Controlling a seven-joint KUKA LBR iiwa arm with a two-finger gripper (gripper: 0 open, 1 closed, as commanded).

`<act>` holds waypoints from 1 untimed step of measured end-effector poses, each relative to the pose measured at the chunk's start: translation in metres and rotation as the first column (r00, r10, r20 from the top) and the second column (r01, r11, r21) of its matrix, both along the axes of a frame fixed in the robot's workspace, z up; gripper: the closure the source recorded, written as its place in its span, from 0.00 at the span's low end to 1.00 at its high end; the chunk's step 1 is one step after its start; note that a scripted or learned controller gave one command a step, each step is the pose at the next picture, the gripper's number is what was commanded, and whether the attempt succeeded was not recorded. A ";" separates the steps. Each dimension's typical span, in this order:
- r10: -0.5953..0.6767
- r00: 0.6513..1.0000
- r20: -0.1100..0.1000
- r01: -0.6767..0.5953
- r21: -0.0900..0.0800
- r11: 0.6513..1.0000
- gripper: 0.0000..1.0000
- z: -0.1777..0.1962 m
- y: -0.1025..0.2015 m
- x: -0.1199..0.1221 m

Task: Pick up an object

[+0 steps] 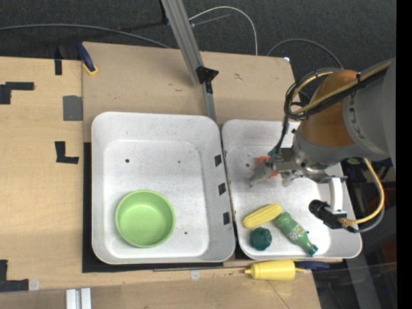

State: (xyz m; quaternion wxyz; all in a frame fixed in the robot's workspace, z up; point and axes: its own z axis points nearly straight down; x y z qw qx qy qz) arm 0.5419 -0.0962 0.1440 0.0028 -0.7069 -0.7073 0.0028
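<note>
The camera view showed 2 shallow white bins side by side on the wooden bench [38, 192]. The left bin [154, 134] held 1 green bowl [145, 218], which sat upright near the bin's front-left corner. The right bin [244, 137] held 3 items grouped near its front edge: a yellow corn cob [262, 215], a dark green ball [261, 238] just in front of the cob, and a green bottle [295, 232] that lay on its side to the right of both, close to the cob's right end. A yellow object [273, 270], apparently a tool handle or a bottle, lay outside the bins on the bench, just beyond the front rim of the right bin. The grey arm [360, 118] with its orange band reached in from the right and ended over the middle of the right bin. The gripper [262, 170] was positioned low over the bin floor, behind the corn cob and clear of all 3 items. Its fingers [256, 176] appeared slightly parted, although at this resolution the gap was difficult to confirm, and no item sat between them. A grey metal pole [183, 28] ran diagonally from the top of the view down to the junction of the 2 bins.
</note>
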 end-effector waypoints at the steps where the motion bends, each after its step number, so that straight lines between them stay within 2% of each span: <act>1: 0.001 1.000 0.001 -0.001 0.000 1.000 0.00 -0.054 0.001 -0.002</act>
